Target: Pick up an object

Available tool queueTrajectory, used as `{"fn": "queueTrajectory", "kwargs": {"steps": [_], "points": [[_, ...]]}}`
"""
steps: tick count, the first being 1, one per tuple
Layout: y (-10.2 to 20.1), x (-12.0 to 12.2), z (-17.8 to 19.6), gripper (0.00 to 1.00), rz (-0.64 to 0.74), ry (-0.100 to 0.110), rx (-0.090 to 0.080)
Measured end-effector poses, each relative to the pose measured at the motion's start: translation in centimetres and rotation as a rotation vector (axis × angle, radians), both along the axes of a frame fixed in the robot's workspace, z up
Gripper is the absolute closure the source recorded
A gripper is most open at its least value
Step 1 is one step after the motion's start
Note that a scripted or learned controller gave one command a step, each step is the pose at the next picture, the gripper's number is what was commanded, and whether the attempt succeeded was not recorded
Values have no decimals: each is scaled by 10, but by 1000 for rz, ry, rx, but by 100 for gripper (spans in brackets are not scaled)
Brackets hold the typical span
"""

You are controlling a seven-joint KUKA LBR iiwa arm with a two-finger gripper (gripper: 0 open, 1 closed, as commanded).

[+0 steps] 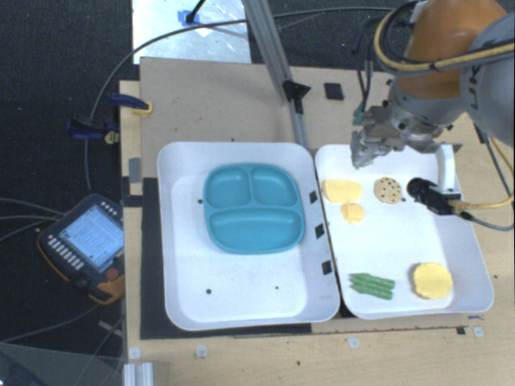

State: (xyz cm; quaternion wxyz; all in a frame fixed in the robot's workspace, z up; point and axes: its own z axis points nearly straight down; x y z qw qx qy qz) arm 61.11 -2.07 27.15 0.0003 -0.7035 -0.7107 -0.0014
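Over the right bin (467,252) hangs the gripper (364,158), near the bin's far left corner; its fingertips look blurred, so whether they are parted or closed I cannot tell, and nothing shows between them. Below it lie two yellow pieces (342,190) — one larger, one smaller — with a speckled cookie (388,190) beside them. Green beans (372,285) and a round yellow piece (432,281) sit at the near side. A blue divided plate (253,208) rests in the left bin (181,215).
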Motion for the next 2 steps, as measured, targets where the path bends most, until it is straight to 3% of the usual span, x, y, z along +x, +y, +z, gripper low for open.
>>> {"fn": "queueTrajectory", "kwargs": {"steps": [2], "points": [[107,-8,-20,100,0,2,0]]}}
